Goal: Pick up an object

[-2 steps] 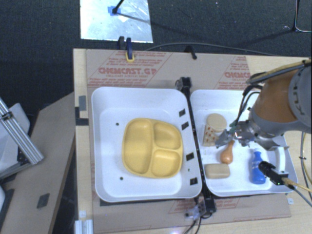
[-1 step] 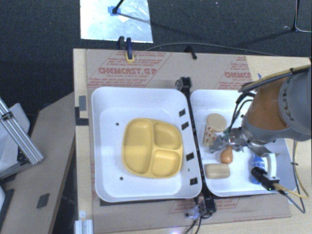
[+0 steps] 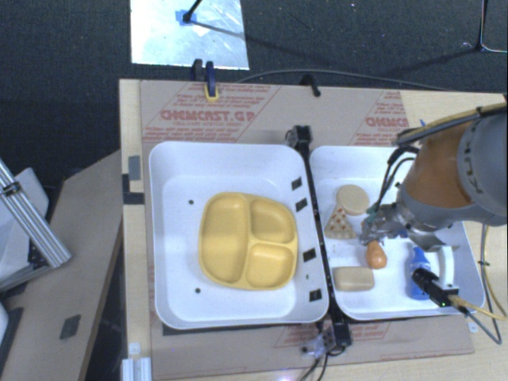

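Over the right bin (image 3: 357,165), near its middle: gripper (image 3: 381,230) at low height, tip just above the small orange object (image 3: 376,255) and possibly touching its upper end. Opening width of the gripper: cannot tell, since the wrist body blocks the line of sight. No grasp confirmed; treat the orange object as resting on the bin floor.

Neighbouring items, same bin:
- speckled wedge (image 3: 340,224), just beside the gripper, toward the left bin (image 3: 182,181);
- round tan disc (image 3: 352,198), behind the wedge;
- beige block (image 3: 353,279), just in front of the orange object;
- blue item (image 3: 418,280), near the arm side.

Left bin: holds a yellow divided tray (image 3: 248,240), well apart from the work.

Step in hand, as judged: final approach onto the orange object. Next move calls for centring over it, closing firmly, then lifting straight up. Avoid catching the wedge or nudging the block.
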Robot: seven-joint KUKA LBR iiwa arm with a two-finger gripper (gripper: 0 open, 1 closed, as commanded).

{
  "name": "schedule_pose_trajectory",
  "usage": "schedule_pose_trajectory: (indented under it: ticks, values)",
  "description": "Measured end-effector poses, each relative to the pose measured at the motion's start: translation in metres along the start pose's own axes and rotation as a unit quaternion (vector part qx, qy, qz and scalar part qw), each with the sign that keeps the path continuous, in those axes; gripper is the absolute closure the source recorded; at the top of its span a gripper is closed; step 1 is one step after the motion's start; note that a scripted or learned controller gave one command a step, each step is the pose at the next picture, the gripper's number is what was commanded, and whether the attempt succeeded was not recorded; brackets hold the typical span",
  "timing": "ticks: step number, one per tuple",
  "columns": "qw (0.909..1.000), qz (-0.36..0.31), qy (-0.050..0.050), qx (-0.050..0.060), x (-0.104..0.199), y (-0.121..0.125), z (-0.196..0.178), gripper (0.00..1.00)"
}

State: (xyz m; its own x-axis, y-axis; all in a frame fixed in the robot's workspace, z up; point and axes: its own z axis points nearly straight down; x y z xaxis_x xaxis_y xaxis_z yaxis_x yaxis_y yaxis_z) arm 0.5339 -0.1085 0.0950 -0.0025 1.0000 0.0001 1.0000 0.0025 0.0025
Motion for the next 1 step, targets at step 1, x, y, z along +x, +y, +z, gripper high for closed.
schedule_pose_trajectory:
  ticks: [1]
  values:
    - [1.0000, 0.001, -0.001, -0.002, -0.0102, -0.0010, -0.0569, 1.00]
